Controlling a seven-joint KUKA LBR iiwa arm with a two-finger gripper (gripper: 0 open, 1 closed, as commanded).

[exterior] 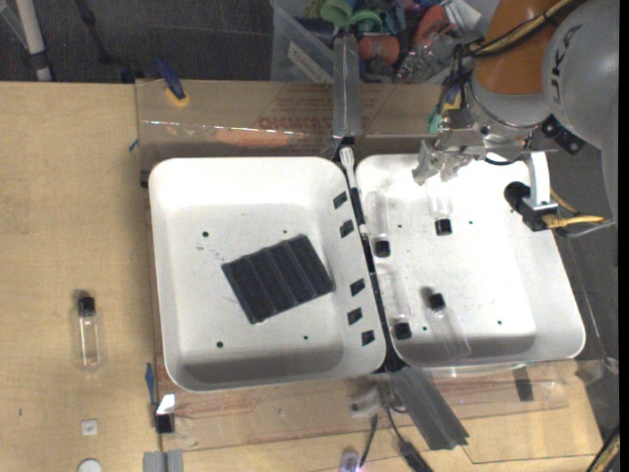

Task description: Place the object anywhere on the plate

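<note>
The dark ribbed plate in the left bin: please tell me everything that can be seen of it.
The dark ribbed plate is a flat, near-black rectangle with parallel ridges running along its length, matte like rubber or plastic. It lies flat on the floor of the left bin, turned at a slant to the bin's walls and touching none of them. Nothing rests on it.

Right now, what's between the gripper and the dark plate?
In the camera view, the raised divider between the bins separates gripper from plate.
</note>
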